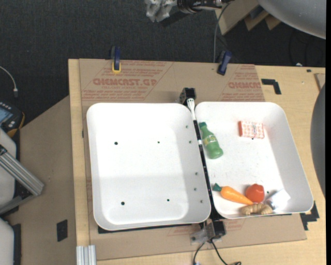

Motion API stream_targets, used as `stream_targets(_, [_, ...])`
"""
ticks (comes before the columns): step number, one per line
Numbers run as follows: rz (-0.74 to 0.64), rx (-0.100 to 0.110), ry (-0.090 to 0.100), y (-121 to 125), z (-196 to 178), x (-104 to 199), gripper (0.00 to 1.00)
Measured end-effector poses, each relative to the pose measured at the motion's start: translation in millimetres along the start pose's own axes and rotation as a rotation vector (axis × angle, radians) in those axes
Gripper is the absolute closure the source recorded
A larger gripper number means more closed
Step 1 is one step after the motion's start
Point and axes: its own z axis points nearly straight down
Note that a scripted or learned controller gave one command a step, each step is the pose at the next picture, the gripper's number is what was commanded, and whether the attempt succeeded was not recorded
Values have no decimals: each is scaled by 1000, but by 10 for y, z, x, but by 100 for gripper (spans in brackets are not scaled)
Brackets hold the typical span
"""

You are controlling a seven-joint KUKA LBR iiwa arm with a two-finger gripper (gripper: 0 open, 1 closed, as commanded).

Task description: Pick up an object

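The right bin (289,155) holds several objects. A green bottle (209,141) lies against its left wall. A red-and-white packet (251,129) lies flat toward the back. Near the front edge an orange carrot (232,194) rests beside a red tomato-like ball (254,192), with a tan ginger-like piece (256,209) just in front of them. My gripper (159,9) is a pale metallic shape at the top edge of the view, far behind the bins and over the dark floor. It is partly cut off and holds nothing that I can see.
The left bin (103,171) sits beside the right one on a cardboard sheet (155,77) held by two blue clamps (116,58). The grey arm (297,15) fills the top right corner. A metal rail (18,171) stands at the left.
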Motion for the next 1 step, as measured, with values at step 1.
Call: stream_targets(1, [0,0,0,0,0,0,100])
